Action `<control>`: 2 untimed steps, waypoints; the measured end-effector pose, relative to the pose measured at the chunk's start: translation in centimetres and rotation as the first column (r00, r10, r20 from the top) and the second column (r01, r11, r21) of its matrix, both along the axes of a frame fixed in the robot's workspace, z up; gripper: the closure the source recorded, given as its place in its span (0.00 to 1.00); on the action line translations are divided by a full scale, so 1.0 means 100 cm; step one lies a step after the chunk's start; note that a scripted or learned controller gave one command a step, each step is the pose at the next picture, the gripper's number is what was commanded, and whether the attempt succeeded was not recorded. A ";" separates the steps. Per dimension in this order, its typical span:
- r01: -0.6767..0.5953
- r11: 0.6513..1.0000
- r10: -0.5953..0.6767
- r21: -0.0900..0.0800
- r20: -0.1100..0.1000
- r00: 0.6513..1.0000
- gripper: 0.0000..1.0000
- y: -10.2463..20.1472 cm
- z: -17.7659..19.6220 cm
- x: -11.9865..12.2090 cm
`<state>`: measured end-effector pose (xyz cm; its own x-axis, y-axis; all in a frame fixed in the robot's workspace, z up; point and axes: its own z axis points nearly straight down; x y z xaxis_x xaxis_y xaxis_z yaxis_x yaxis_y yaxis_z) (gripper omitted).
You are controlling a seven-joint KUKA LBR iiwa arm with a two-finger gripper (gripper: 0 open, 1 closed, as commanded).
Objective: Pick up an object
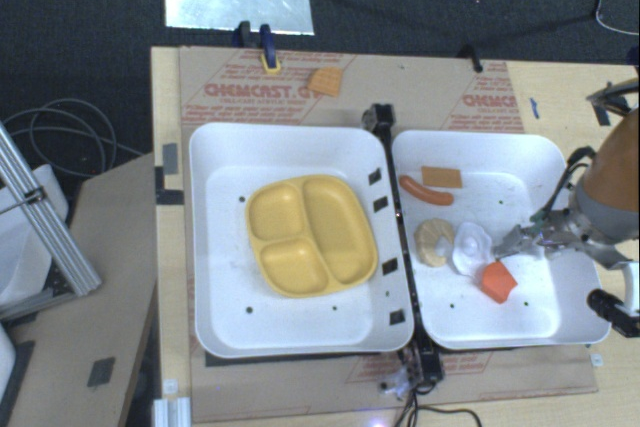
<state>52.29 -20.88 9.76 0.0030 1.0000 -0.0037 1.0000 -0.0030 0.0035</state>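
Colours: the 2 bins [215,155] are white. The divided plate [310,235] is pale yellow. The block [498,282] is orange-red, the sausage [426,191] red-orange, the flat slab [441,177] tan, the round item [434,242] beige (speckled), the cup [472,246] clear-white. The desk [560,90] is light tan.

two white bins [215,245] [540,315], one yellow tray [310,235], one sausage [426,191], one orange block [498,281], one cracker [441,177], one clear cup [470,247], one beige disc [435,242].
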 end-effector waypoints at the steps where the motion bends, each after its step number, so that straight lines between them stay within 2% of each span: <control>1: -0.011 1.000 0.011 0.003 0.002 1.000 0.00 0.033 -0.012 0.039; 2: -0.009 1.000 0.009 -0.002 0.009 1.000 0.00 0.001 0.046 0.104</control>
<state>62.70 -20.78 14.40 -0.0057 1.0000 -0.0056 0.9999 0.0057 0.0127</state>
